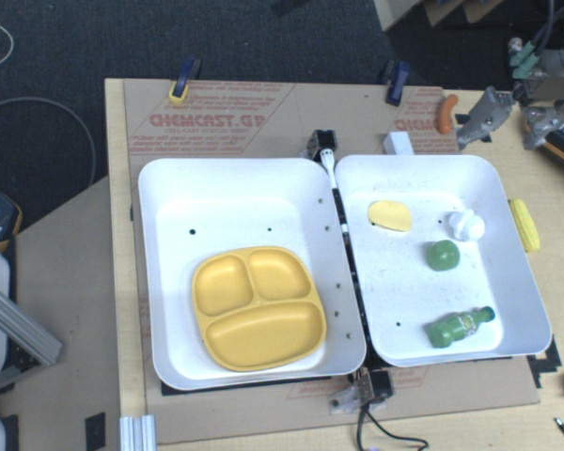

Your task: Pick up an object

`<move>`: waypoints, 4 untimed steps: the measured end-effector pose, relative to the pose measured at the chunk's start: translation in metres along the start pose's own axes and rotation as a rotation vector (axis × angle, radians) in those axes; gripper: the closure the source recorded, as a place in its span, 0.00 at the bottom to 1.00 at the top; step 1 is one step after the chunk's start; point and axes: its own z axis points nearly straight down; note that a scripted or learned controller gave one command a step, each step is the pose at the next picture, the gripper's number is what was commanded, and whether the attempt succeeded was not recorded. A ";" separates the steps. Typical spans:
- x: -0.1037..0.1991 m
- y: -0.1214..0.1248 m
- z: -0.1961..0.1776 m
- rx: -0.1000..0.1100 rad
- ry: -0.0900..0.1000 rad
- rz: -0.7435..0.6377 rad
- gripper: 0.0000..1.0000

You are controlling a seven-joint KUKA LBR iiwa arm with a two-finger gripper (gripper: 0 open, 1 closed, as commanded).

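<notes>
The right bin (pixel 508 280) holds a flat yellow oval piece (pixel 390 216), a small white object (pixel 465 225), a green ball (pixel 443 255) and a green bottle (pixel 459 326) lying on its side near the front edge. The gripper (pixel 479 118) sits beyond the right bin's far right corner, above the cardboard and apart from all of these objects. Nothing shows between its fingers.
In the left bin (pixel 169 214) lies a yellow divided plate (pixel 257 305). A small orange item (pixel 446 113) rests on the cardboard next to the gripper. A yellow piece (pixel 525 225) lies along the right bin's outer rim. Clamps (pixel 396 82) hold the board's far edge.
</notes>
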 end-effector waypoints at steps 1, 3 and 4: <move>-0.001 0.000 0.000 0.016 -0.001 0.002 1.00; 0.002 -0.062 -0.053 0.026 0.001 0.007 1.00; 0.018 -0.064 0.036 0.031 0.003 0.005 1.00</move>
